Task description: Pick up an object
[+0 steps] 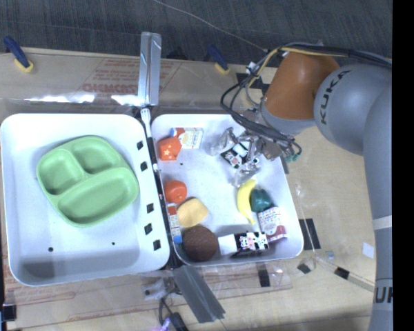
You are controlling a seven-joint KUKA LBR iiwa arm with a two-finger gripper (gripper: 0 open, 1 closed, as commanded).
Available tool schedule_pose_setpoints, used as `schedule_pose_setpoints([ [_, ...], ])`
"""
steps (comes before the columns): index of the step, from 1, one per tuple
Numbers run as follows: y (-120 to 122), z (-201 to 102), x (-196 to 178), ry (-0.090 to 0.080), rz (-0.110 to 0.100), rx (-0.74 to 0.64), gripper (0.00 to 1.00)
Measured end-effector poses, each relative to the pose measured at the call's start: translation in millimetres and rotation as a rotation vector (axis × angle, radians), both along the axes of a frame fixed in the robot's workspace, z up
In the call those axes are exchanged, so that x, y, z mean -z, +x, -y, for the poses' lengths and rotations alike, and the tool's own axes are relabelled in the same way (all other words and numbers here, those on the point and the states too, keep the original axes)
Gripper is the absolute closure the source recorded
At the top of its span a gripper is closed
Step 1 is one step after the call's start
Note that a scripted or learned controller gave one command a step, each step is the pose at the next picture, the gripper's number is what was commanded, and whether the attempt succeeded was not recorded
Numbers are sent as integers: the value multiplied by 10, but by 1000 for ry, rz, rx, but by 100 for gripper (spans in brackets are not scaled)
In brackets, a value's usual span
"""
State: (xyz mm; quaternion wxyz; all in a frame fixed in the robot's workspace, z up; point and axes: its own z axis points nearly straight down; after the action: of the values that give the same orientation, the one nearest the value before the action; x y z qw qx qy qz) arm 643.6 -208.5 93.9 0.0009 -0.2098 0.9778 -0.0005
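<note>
So the arm (345, 109) comes in from the right and bends down over the right bin (214, 185), with the orange band (293, 85) sitting just above the wrist. The pincer (243, 152) is low in the upper middle of that bin, but it's a tangle of metal and cables from this angle, and I honestly can't tell how far apart it is or whether it has anything in it. Right below it lies a banana (245, 198), tilted a bit, touching a teal bottle (262, 202) on its right side. Under the bottle is a small red-and-white packet (271, 224), and beside that, along the bottom wall, a black-and-white carton (248, 242). A brown ball (199, 243) sits in the bottom left corner, with a pale yellow lump (192, 212) just above it and an orange ball (174, 189) above that. Near the top left of the bin there's an orange-red box (169, 149) next to a small white carton (191, 138). The left bin (27, 254) holds a green divided plate (88, 179), roughly in its middle. Both bins sit side by side on the counter (76, 74), with a metal bar (150, 64) standing up where they meet.
</note>
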Motion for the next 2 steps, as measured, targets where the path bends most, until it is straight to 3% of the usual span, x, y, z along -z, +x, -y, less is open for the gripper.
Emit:
schedule_pose_setpoints([
  [1,21,-18,-119,-1,5,-4,100],
  [2,158,26,-1490,-2,12,224,100],
])
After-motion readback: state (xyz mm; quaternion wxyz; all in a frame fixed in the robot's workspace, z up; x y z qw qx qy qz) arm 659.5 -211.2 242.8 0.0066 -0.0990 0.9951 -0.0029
